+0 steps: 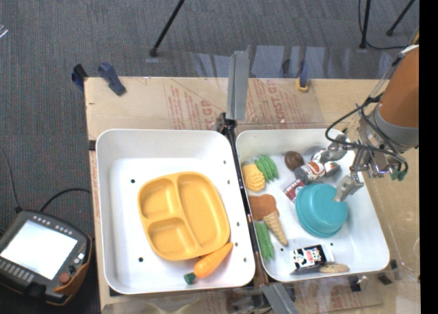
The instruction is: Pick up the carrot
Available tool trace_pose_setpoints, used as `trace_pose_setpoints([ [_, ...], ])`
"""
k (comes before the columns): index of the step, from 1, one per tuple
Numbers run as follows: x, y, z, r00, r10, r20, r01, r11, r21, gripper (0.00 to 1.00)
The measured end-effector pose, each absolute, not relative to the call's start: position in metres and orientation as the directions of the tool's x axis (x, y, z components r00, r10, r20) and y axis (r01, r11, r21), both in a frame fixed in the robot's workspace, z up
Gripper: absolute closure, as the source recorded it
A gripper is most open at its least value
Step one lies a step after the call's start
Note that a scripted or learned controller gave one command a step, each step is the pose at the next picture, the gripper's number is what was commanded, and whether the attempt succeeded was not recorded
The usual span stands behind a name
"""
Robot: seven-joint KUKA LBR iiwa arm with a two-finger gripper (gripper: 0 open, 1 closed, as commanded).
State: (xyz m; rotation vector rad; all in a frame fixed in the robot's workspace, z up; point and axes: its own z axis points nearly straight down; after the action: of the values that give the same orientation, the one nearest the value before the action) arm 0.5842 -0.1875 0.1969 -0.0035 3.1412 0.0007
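Observation:
The carrot (213, 260) is orange with a green stub. It lies in the left bin (116, 169), against the front right edge of the yellow divided plate (183, 215). My gripper (350, 184) hangs over the right bin (373, 237), above the right rim of a teal bowl (320, 211). That puts it far to the right of the carrot, with the divider between the bins in between. Nothing of the carrot is near it.
The right bin holds a corn cob (254, 177), a green pea pod (268, 167), a brown ball (294, 160), a can (316, 169), an ice cream cone (271, 215), a green bean (264, 239), a small milk carton (308, 256) and a cookie (334, 268).

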Motion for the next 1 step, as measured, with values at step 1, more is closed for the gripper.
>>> trace_pose_setpoints([
  [1,0.586,-0.186,0.2078,-1.0,-0.005,-0.004,-0.005,1.0,0.0,1.0],
])
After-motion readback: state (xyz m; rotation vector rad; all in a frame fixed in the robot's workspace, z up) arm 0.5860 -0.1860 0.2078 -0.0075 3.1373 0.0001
